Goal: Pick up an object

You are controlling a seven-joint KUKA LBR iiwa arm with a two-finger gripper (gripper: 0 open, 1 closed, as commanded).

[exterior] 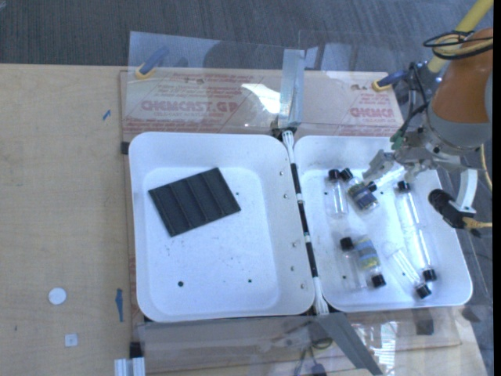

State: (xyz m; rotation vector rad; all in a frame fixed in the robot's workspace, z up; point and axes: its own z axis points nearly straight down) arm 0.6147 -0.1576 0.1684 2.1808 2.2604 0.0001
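**Vials, clear, black-capped: lot lying in right bin, pick pending**

Clear vials with black caps are lying scattered across the right bin (462,284). One short vial (363,196) is sitting directly under the gripper (374,180), seemingly touching or just below the fingers, in the upper middle of that bin; its long axis is running roughly along the slant of the fingers. Whether it is actually sitting between them, I cannot tell, nor how far apart the fingers are standing.

Other stock:
- small upright-lying vial (337,194), just left of the gripper
- long tube (412,229), lying lengthwise to the right and below
- labelled vial (362,254), lower middle

The left bin (141,233) is holding a dark ribbed panel (194,200), well apart from the arm (462,92).

Judgement: the short vial is the nearest candidate, calling for a straight descent and a close.
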